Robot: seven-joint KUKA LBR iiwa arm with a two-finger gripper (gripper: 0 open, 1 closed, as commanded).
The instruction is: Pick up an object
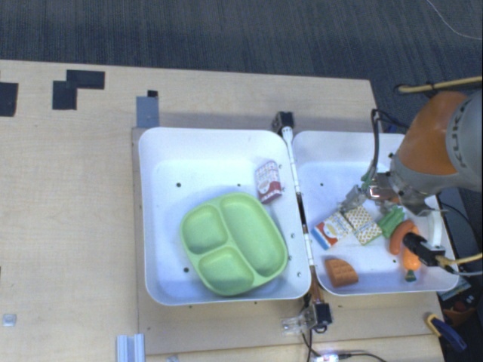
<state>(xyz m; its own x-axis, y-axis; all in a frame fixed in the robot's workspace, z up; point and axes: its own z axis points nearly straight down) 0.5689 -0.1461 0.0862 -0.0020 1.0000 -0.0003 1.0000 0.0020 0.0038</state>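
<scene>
Floor (226,21) up top: dark blue-grey carpet, fine ribbed texture. A thin pale cable (434,10) snakes across it at the upper right. Bench (68,225) is light wood-look board, evenly lit with no hard shadows. Black tape patches (75,87) sit near its left back edge, with another at the far left (7,98). A grey metal bracket (148,111) stands at the back, and possibly an aluminium extrusion stub (130,347) at the front edge, but it's too small to be sure.

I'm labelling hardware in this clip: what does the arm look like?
The arm is rounded and grey with a broad orange band above the wrist. Its gripper is a small metallic piece, and a thin dark cable runs down beside it.
</scene>
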